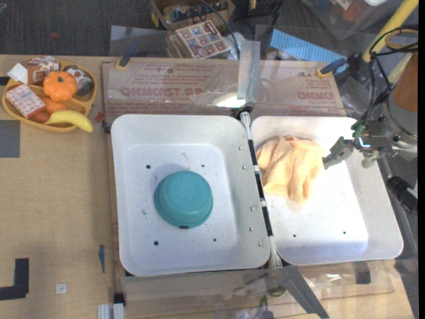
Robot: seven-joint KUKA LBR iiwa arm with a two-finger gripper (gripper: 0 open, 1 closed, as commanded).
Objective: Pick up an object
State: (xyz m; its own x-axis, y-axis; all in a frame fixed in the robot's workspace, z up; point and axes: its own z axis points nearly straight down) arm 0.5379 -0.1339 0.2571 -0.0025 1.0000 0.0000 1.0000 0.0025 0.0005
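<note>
A crumpled pale-orange cloth (290,166) lies in the upper left part of the right bin (345,238). A teal bowl (184,199) sits upside down in the middle of the left bin (133,151). My gripper (350,157) hangs over the right bin, just right of the cloth. It is open, and its dark left finger (334,155) is close to the cloth's right edge. Nothing is between the fingers.
A yellow dish (13,108) with a small pumpkin, a banana and snack packs sits on the bench at the far left. Clear plastic panels (172,85) stand behind the bins, with boxes and cables beyond. A raised divider (255,178) separates the bins.
</note>
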